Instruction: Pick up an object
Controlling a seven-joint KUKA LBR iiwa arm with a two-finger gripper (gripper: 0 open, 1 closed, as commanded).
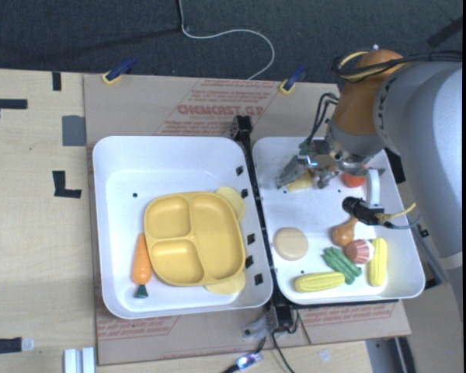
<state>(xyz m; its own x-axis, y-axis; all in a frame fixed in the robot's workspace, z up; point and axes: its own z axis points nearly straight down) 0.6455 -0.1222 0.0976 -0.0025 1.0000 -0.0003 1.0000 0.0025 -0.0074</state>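
Yellow piece (300, 183) sat right under the claw (304, 174) w/ fingers spread around it, not yet clamped, so best bet was to drop straight, centre it, squeeze firmly, avoiding the red bit (354, 180) beside.

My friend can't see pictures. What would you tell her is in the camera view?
A grey robot arm's gripper is down in the right bin, near a yellow thing by its tips. That bin has toy food: two corn cobs, a round bun and green beans. The left bin has a yellow tray and a carrot.
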